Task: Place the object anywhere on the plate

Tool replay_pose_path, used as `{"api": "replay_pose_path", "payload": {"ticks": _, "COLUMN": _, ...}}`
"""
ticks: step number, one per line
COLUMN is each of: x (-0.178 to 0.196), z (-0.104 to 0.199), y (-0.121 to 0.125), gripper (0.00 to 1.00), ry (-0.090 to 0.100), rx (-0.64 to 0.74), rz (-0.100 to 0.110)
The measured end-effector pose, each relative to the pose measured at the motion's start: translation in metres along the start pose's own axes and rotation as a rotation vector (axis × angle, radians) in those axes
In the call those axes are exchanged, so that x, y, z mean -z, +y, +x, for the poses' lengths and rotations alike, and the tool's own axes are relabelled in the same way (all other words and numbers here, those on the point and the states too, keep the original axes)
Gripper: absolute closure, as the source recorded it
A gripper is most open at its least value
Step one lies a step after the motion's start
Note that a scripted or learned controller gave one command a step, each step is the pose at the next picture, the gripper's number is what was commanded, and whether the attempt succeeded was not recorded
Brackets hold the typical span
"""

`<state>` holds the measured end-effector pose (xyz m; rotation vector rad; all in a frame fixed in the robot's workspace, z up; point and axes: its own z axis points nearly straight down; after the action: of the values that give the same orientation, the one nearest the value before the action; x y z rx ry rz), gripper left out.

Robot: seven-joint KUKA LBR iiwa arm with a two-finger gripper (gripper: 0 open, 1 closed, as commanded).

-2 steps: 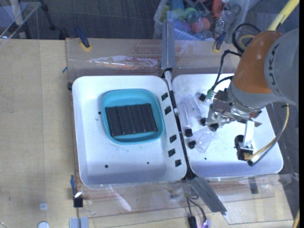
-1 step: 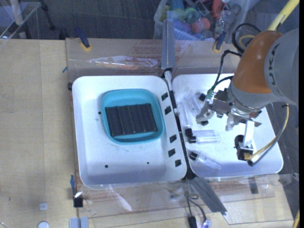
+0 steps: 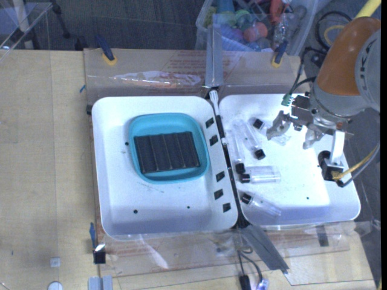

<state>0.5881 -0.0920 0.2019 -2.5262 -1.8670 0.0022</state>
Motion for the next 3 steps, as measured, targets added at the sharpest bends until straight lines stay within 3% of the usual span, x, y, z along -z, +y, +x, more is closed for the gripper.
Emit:
{"api": "replay_pose_path", "payload": {"ticks": 1, "x": 0.007, "z": -0.069, "y": 0.055, "gripper": 0.00, "ry": -0.001, "rx": 0.172, "rz": -0.003}}
{"api": "replay_pose_path", "payload": {"ticks": 2, "x": 0.138, "z": -0.093, "y": 0.111, "gripper": 0.00, "ry": 0.000, "rx": 0.041, "rz": -0.002}}
{"api": "replay_pose_path", "payload": {"ticks": 3, "x": 0.073, "z": -0.087, "y": 0.109, "gripper": 0.00, "ry": 0.000, "rx": 0.034, "rz": 0.002}}
